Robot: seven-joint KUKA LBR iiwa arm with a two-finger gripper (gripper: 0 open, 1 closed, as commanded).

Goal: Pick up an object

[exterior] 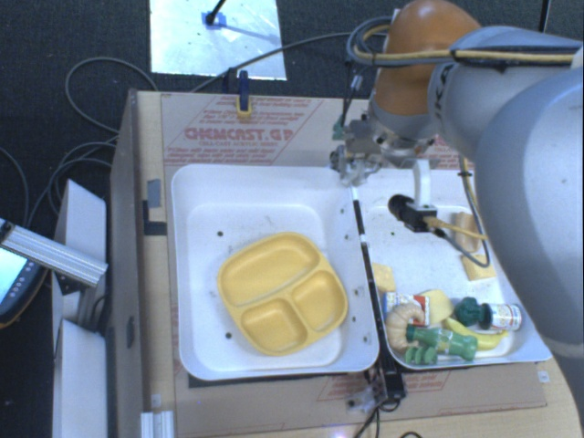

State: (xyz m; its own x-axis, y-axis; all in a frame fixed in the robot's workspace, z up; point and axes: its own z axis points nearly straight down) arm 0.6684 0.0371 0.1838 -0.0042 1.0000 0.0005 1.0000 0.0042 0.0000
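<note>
My gripper (pixel 351 170) hangs over the back end of the divider between the two bins, at the far edge of the right bin (pixel 401 245). Nothing shows between its fingertips. A pile of small toy food lies in the right bin's near corner: a croissant-like pastry (pixel 401 318), a green piece (pixel 436 343), a dark green bottle with a white label (pixel 485 315), a yellow banana (pixel 488 340) and a yellow cheese wedge (pixel 436 303). A tan flat piece (pixel 474 245) lies further back by the arm.
The left bin (pixel 201 245) holds a yellow three-compartment plate (pixel 283 292) near its middle. A cardboard sheet (pixel 237 135) lies behind the bins. The big grey arm (pixel 520 135) covers the right bin's right side. Cables run across the dark floor at left.
</note>
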